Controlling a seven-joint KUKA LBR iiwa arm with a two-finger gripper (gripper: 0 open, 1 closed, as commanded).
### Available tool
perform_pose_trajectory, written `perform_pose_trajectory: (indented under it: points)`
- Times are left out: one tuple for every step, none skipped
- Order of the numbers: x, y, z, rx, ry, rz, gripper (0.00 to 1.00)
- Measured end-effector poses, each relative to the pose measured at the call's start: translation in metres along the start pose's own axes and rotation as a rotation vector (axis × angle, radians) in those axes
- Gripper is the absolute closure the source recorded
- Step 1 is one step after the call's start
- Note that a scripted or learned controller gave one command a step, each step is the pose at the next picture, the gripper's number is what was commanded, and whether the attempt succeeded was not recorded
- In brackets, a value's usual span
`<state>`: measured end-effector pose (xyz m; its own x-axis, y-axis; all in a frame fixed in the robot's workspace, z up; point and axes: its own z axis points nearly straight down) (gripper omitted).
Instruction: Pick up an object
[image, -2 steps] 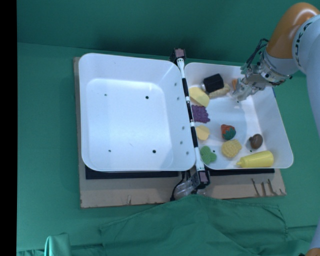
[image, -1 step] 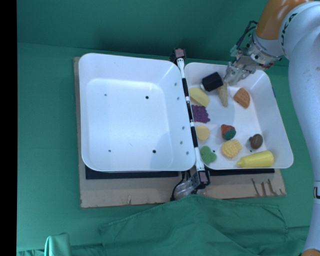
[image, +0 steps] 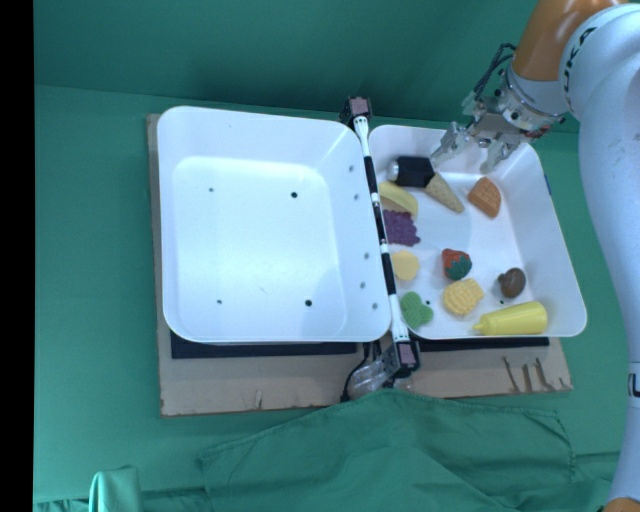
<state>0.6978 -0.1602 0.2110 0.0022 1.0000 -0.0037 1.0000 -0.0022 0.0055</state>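
Nearest in the right bin (image: 560, 262) lie a yellow bottle (image: 512, 319), corn (image: 463, 296) & a green toy (image: 416, 311); mid-bin sit a strawberry (image: 457, 263) and grapes (image: 401, 228). Farther back an orange slice (image: 485, 196), a cone (image: 444, 191) & a black can (image: 409, 170) lie just below the gripper (image: 473, 149), jaws spread w/ nothing between them, over the bin's far edge.

Surface (image: 90, 250): green cloth. Bins (image: 200, 140): white. Right-frame contents: yellow bottle (image: 512, 319), purple grapes (image: 401, 228), orange slice (image: 485, 197), red-green strawberry (image: 456, 264), black can (image: 410, 170).

Green cloth (image: 90, 300) covers the bench and rises behind; a brown cardboard sheet (image: 260, 390) lies on it.
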Motion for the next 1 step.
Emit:
perform_pose_trajectory:
  points:
    - [0.0149,-0.0633,0.023,-0.003,-0.001,0.001,0.0]
